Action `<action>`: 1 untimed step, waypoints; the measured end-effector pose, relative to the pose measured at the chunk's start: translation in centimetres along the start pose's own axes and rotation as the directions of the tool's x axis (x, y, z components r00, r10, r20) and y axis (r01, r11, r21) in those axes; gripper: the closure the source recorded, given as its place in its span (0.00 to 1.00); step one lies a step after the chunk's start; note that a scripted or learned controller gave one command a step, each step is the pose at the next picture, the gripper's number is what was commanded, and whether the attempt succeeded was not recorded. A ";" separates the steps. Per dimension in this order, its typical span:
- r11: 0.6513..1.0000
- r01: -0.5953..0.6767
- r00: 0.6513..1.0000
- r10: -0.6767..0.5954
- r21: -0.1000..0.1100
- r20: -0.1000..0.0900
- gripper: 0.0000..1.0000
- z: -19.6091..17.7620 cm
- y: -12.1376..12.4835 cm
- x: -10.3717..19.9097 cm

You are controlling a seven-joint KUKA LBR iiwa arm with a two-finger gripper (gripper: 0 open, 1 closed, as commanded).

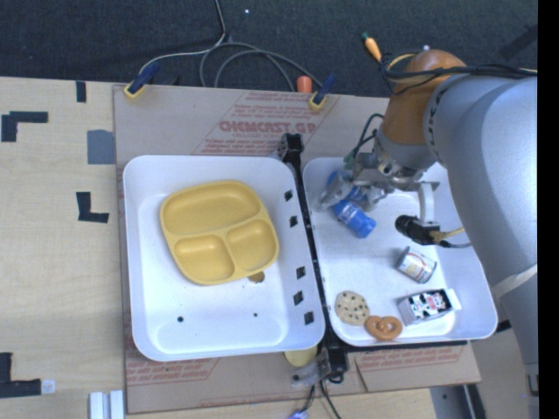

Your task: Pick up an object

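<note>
In the right bin (472, 273) a blue can (354, 216) lies on its side near the far left corner. My gripper (360, 184) hangs right over the can's far end, touching or nearly touching it, and partly hides it. Nearer the front of this bin are a small silver can (416, 264), a round cookie (351, 306), a brown pretzel (383, 326) and a black-and-white box (428, 305). The grey arm with its orange band (419, 90) comes in from the upper right.
The left bin (144, 260) holds a yellow divided plate (218, 230) and a small brown bit (255, 277) by the plate's edge. A black divider (306, 243) runs between the bins. Cables (218, 51) lie behind the bins.
</note>
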State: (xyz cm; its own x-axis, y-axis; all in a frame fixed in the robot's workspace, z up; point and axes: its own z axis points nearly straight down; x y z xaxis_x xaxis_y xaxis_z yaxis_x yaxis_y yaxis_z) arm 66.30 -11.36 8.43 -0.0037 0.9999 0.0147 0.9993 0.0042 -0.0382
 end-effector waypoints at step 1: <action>1.000 -0.007 1.000 0.007 -0.020 0.021 0.00 0.0 -0.5 0.9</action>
State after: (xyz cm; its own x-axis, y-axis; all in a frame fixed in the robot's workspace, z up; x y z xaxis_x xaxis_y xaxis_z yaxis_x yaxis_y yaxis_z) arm 65.80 -10.42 8.46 0.0025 1.0000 -0.0069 0.9998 -0.0026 -0.0188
